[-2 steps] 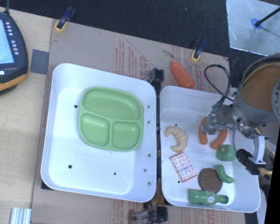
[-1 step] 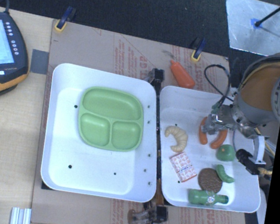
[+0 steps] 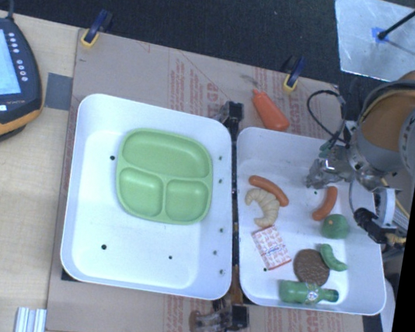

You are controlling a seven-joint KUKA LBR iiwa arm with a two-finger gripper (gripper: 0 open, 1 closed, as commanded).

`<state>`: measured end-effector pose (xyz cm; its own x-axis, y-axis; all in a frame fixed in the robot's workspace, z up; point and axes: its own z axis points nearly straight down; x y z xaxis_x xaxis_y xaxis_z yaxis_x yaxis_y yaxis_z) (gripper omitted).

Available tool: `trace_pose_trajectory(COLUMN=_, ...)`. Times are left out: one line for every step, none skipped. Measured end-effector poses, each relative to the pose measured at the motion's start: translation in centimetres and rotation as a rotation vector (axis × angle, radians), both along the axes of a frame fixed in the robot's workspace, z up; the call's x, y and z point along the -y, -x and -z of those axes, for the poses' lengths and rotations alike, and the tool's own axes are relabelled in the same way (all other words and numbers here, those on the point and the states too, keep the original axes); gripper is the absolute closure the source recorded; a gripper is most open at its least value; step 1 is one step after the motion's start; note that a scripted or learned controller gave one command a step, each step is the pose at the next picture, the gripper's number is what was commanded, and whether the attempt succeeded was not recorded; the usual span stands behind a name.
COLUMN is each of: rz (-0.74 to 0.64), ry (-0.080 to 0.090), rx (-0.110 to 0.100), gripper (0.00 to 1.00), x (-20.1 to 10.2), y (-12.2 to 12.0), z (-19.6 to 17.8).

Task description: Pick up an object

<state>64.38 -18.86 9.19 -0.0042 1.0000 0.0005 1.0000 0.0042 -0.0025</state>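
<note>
A: Gripper point(image 3: 321, 175) state?

B: Can't tell how it's set, too small and dark. It's low over the right bin point(image 3: 375, 296), at about 1 o'clock in that bin. Nothing visibly held, so I'd judge the pick not done yet.

A: Nearest target?

B: An orange sausage point(image 3: 326, 202), just beside the gripper at its 5 o'clock, lying on the bin floor. Probably the one it's going for.

A: Rest of that bin?

B: Green ball point(image 3: 334, 225) just below that sausage. A second sausage point(image 3: 268, 189) and a croissant point(image 3: 264, 206) touching it, left of centre. Red-and-white packet point(image 3: 271, 247) mid-bin. Brown cookie point(image 3: 310, 266), green pepper point(image 3: 333, 258) touching it, green bottle point(image 3: 307, 294) along the 6 o'clock wall.

A: Left bin point(image 3: 83, 251)?

B: Just a green divided plate point(image 3: 165, 175), nothing on it.

A: Off-bin?

B: A carrot point(image 3: 269, 110) on the desk, at 12 o'clock from the right bin.
</note>
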Motion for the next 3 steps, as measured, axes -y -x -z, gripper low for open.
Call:
trace_pose_trajectory(rz=0.001, ry=0.001, rx=0.001, gripper=0.00, x=2.3, y=-0.8, z=-5.5)
trace_pose_trajectory(rz=-0.001, ry=0.001, rx=-0.002, gripper=0.00, x=2.3, y=6.7, z=-3.8)
trace_pose_trajectory(rz=0.001, ry=0.000, rx=0.000, gripper=0.00, x=2.3, y=2.2, z=-4.2)
